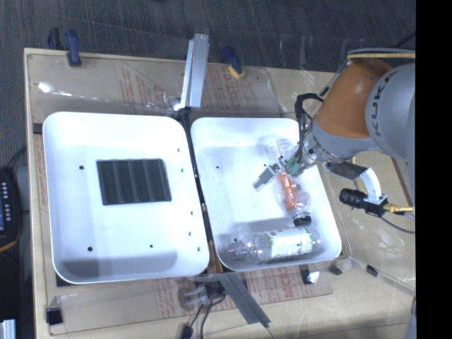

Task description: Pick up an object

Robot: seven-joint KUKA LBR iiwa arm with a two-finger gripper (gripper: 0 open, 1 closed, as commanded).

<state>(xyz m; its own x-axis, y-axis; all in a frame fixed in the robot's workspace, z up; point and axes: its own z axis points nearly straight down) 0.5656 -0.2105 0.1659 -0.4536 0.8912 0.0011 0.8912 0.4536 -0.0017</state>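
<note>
My gripper (pixel 272 171) is low inside the right bin (pixel 212 189), near its middle right. Just below and to its right lies a small clear bottle with an orange label (pixel 288 191) and a black cap (pixel 302 219). The gripper is close to this bottle's upper end, and I cannot tell whether they touch. A crumpled piece of clear plastic (pixel 277 147) sits right behind the gripper. Along the front wall of the right bin lies a larger clear bottle with a white and green label (pixel 281 246), on its side.
The left bin (pixel 63 189) holds a flat black ridged rectangle (pixel 133 181) near its middle. A metal bar (pixel 194 69) stands up behind the seam between the bins. Blue clamps (pixel 71 44) sit on the bench's back edge.
</note>
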